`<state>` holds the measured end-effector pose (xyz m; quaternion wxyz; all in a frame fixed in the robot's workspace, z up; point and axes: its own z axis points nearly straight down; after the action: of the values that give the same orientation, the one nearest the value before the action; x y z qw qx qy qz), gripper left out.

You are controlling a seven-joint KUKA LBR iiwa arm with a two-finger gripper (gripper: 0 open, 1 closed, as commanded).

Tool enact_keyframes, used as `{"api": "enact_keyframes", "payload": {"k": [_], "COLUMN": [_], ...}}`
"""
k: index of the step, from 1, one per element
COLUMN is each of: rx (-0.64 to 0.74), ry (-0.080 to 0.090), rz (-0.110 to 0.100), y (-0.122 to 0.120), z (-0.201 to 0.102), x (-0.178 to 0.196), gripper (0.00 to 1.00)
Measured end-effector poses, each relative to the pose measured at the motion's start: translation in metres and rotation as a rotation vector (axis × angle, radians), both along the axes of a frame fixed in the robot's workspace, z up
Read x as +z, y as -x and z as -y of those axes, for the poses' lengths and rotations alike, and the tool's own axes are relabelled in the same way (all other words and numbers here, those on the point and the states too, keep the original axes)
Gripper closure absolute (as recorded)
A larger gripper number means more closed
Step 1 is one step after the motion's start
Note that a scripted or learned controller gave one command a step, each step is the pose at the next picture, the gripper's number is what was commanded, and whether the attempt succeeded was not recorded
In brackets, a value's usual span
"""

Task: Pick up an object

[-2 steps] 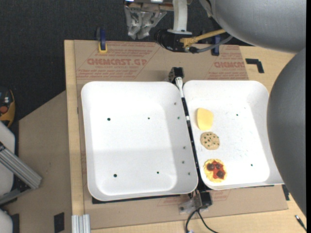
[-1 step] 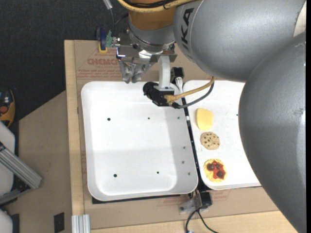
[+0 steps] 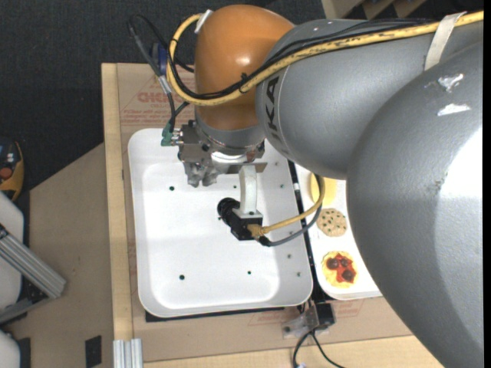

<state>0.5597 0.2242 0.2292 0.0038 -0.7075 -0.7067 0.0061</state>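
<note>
My gripper [image 3: 200, 173] hangs over the far part of the left white bin [image 3: 199, 274], close to its floor, under the orange wrist band. Nothing shows between or right under it. In the right bin [image 3: 347, 290], mostly hidden by the arm, lie a round speckled cookie [image 3: 332, 221], a small yellow piece with red topping [image 3: 340, 267] and a yellow curved edge of another thing [image 3: 320, 193].
The big grey arm covers most of the right bin and the right of the view. Both bins rest on a brown cardboard sheet [image 3: 119, 205]. A metal rail [image 3: 31, 263] lies off the bench at the left.
</note>
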Motion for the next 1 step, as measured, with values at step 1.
{"api": "enact_keyframes", "payload": {"k": [1], "rx": [0.002], "ry": [-0.005], "rz": [0.017], "y": [0.0104], "z": [-0.0006], "x": [0.0391], "gripper": [1.00]}}
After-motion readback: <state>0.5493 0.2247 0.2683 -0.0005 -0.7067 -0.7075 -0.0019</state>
